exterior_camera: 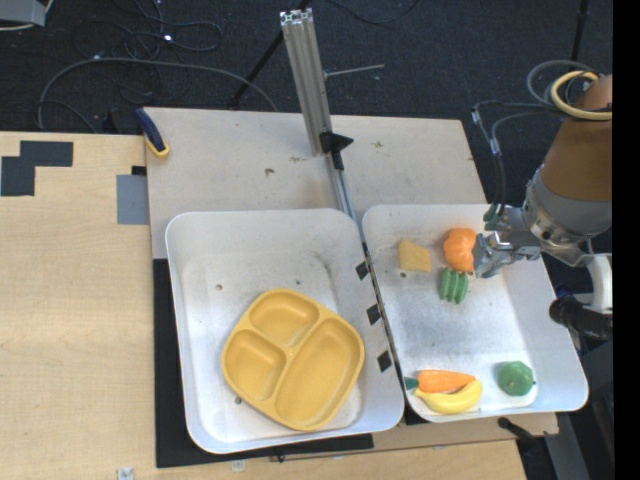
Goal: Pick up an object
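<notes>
Hovering in right bin (560, 388): gripper (488, 260) beside orange fruit (459, 249), above green pepper (453, 286); gripper state cannot tell.

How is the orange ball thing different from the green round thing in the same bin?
The orange fruit is orange and bigger; the green fruit is green and smaller. The orange fruit sits by the gripper at the far end; the green fruit lies near the front corner. Both are roundish toys.

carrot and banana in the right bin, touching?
Touching. The camera view shows the carrot lying along the top of the banana near the right bin's front edge, with no gap between them.
</notes>
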